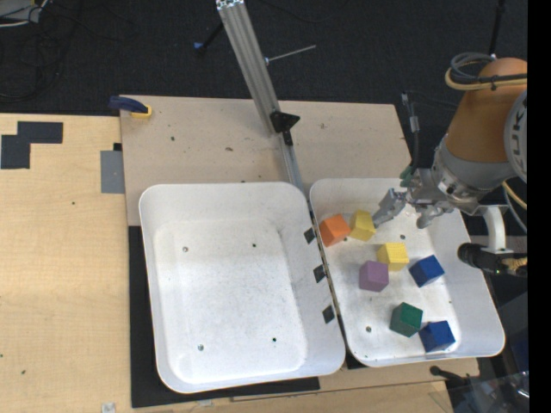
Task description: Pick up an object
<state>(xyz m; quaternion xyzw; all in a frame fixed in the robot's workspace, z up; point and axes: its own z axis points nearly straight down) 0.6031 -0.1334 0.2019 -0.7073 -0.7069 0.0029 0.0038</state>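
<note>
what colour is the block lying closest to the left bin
Orange: the orange block sits by the right bin's left wall, in the camera view.

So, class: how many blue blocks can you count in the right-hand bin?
2. One blue block lies near the bin's right side, just right of the lower yellow block. The other blue block sits at the bin's near right corner, beside the green block. None appears hidden.

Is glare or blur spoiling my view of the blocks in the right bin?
Camera view: lighting is even, no glare on the right bin; blocks read sharply with short soft shadows; the tool looks slightly smeared; the floor beyond the bench is very dark.
</note>
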